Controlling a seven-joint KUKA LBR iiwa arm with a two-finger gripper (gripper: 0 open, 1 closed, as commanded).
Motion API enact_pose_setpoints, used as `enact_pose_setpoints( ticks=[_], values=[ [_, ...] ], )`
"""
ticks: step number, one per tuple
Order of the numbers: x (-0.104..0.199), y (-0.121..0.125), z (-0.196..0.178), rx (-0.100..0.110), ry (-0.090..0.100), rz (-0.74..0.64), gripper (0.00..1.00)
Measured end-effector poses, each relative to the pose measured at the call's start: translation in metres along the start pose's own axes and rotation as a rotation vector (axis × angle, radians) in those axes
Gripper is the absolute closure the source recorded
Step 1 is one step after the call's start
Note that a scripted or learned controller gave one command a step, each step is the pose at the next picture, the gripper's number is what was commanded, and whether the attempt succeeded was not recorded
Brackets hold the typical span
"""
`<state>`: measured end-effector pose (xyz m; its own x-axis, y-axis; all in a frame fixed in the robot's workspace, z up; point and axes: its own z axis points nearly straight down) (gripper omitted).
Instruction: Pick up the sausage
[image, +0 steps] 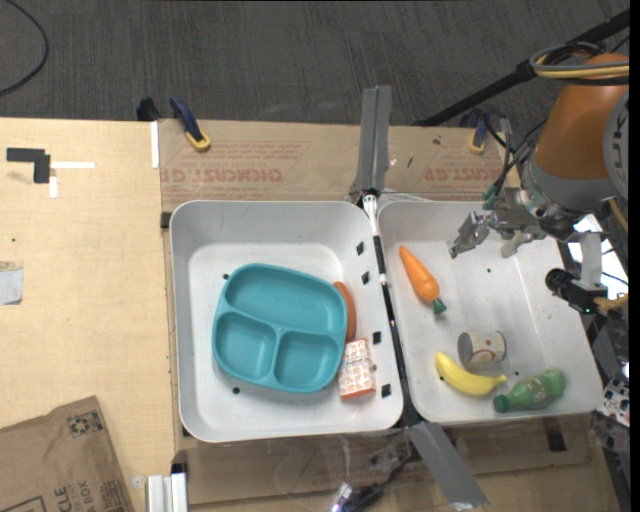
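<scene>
Reddish-orange and mostly hidden, the sausage (346, 308) lies in the left bin (190, 330), tucked against the right-hand rim of the teal divided plate (278, 328) so that only a narrow strip of it shows past the plate's edge. Just below that strip, touching the plate's lower right corner, stands a small orange-and-white carton (356, 369). With the plate on one side and the bin's sloped wall close on the other, the sausage sits in a tight channel — a grasp there will probably need the fingers lined up along the channel rather than across it.

The gripper (472, 236) hangs well to the right of the plate, over the upper part of the right bin (560, 360), and its dark fingers look spread with nothing between them. That puts it on the wrong side of the divider between the bins, so the reach toward the sausage appears not yet begun.

Further right of the plate, across the divider, lie a carrot (420, 275), a banana (467, 374), a small grey can (482, 348) touching the banana, and a green bottle (530, 391) on its side — none of them near the sausage, so they should not interfere.
</scene>
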<state>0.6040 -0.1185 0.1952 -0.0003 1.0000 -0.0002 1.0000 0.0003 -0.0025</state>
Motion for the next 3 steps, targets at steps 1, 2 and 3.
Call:
enact_pose_setpoints(
  ticks=[1, 2, 3],
  values=[
    [-0.049, -0.054, 0.104, -0.002, 0.000, 0.115, 0.00],
    [-0.050, 0.055, 0.014, -0.004, -0.001, 0.266, 0.00],
    [0.002, 0.054, 0.044, 0.001, -0.001, 0.575, 0.00]
  ],
)
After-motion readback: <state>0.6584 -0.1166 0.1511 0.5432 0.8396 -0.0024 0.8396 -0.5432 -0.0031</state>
